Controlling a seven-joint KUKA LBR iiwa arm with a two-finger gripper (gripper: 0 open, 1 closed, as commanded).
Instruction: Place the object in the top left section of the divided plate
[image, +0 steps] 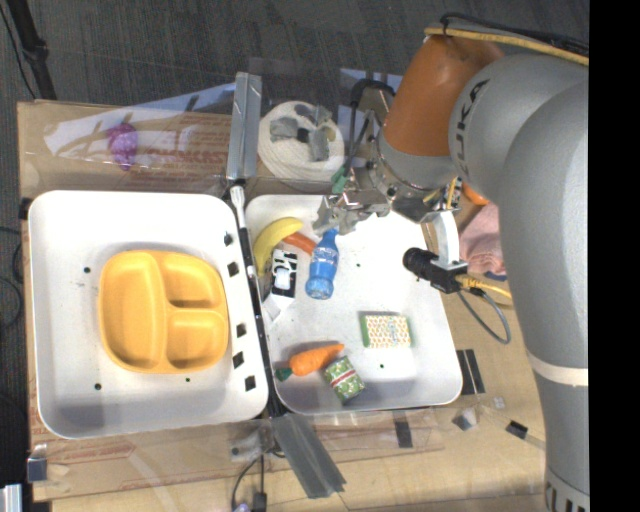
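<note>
Camera view is showing the gripper (340, 208) hanging over the far part of the right bin (440, 345), just above the top of the blue bottle (322, 267); I cannot tell its state. The bottle is lying beside the banana (272, 238), with the carrot (315, 359), a green packet (343, 379) and a patterned card (386, 330) nearer. The yellow divided plate (165, 308) is sitting in the left bin (60, 250).

The bench (120, 470) bears two white bins (60, 300) (430, 340); a rope coil (300, 140) behind.
</note>
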